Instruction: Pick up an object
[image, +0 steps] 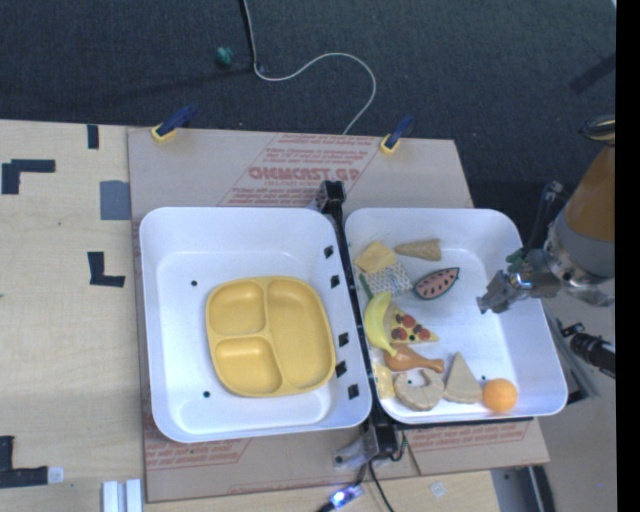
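Observation:
The right bin (520, 330) holds several toy foods: a banana (376, 322), a pizza slice (411, 329), a watermelon slice (437, 282), a cheese wedge (376, 257), a tan wedge (419, 248), an orange (500, 395), a bread piece (462, 381) and a pretzel-like piece (418, 391). My gripper (497, 298) hangs over the right side of this bin, right of the watermelon slice, with nothing seen between its fingers.
The left bin (170, 260) carries a yellow divided plate (269, 335). Both bins rest on a cardboard sheet (290, 165) held by clamps. A white cable (320, 65) lies on the dark floor behind.

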